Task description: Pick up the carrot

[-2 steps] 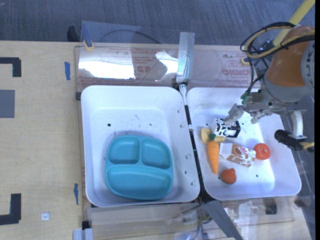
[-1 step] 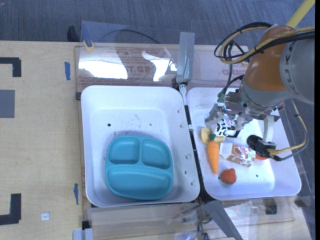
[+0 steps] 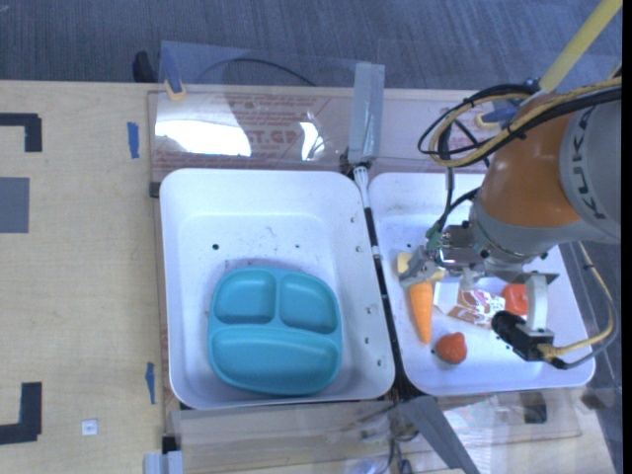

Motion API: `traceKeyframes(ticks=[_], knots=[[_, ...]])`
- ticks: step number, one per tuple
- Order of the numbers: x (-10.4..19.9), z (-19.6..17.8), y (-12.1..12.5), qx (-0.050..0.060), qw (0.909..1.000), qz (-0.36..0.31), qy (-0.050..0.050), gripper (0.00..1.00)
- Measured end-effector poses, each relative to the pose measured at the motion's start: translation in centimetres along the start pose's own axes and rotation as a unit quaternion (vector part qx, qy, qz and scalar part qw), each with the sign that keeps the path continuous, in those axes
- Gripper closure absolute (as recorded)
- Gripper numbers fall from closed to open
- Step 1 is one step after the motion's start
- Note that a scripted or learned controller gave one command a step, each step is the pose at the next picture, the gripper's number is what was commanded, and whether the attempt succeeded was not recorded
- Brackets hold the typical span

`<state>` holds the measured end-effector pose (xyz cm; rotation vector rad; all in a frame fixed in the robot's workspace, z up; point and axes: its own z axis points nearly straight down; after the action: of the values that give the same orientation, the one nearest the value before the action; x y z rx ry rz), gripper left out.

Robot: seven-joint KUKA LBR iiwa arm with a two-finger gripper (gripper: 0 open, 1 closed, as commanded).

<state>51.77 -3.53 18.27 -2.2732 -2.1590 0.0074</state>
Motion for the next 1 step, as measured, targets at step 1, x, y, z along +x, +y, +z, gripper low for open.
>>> traceKeyframes(ticks=[1], knots=[[-1.01,-0.02,3.19,-0.002,0.9998,-0.021,-0.001,0.0]])
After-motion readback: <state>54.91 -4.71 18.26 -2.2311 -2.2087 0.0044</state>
